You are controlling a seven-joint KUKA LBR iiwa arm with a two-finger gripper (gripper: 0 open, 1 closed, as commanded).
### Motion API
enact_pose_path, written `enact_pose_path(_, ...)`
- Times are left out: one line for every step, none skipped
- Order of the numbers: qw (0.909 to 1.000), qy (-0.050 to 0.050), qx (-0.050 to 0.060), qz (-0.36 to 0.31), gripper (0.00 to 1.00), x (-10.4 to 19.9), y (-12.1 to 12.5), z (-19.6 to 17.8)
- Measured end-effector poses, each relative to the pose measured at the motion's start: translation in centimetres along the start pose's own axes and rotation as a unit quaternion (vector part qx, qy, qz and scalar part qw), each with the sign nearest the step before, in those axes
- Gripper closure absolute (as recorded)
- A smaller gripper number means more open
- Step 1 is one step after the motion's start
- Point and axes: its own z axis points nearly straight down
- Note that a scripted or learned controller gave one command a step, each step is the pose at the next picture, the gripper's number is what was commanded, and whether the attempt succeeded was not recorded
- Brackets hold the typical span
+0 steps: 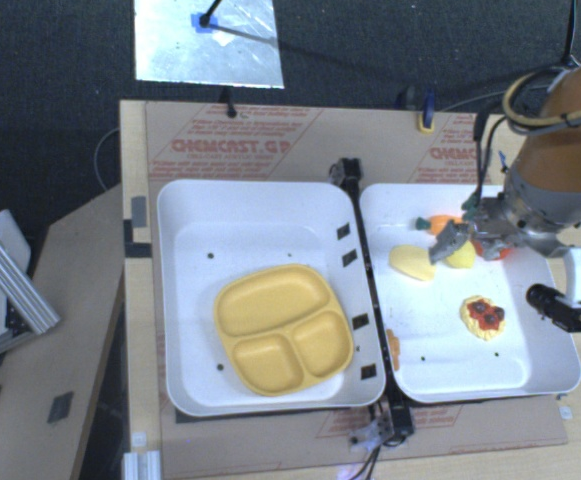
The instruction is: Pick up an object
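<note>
The gripper hangs low over the far part of the right bin, its dark fingers down among a small heap of toy food, and whether the claw is wide, narrow or closed on anything I cannot tell from this angle. Right at the fingertips lies a yellow piece, touching or nearly touching them, with a pale yellow lump just beside it to the left, an orange bit behind and a red bit half hidden under the wrist. These look like light, hard plastic toys, smooth and rounded, so likely to slip or skid away if pinched off-centre; a grip across the narrow middle of the pale lump seems the safest hold. The crowding is the main trouble, since closing on one piece may nudge its neighbours. Nearer the front, well apart from the cluster, sits a small tart with red topping, free on all sides and easier to reach. The left bin holds a yellow divided tray, out of the way
</note>
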Motion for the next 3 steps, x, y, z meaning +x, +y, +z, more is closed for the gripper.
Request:
enact_pose_path(1.0, -0.001, -0.007, -0.001, 0.0, 0.0, 0.3, -0.7)
enact_pose_path(1.0, 0.0, -0.005, 0.0, 0.0, 0.6, 0.0, 5.4)
enact_pose_path(1.0, 0.0, -0.005, 0.0, 0.0, 0.5, 0.2, 9.5)
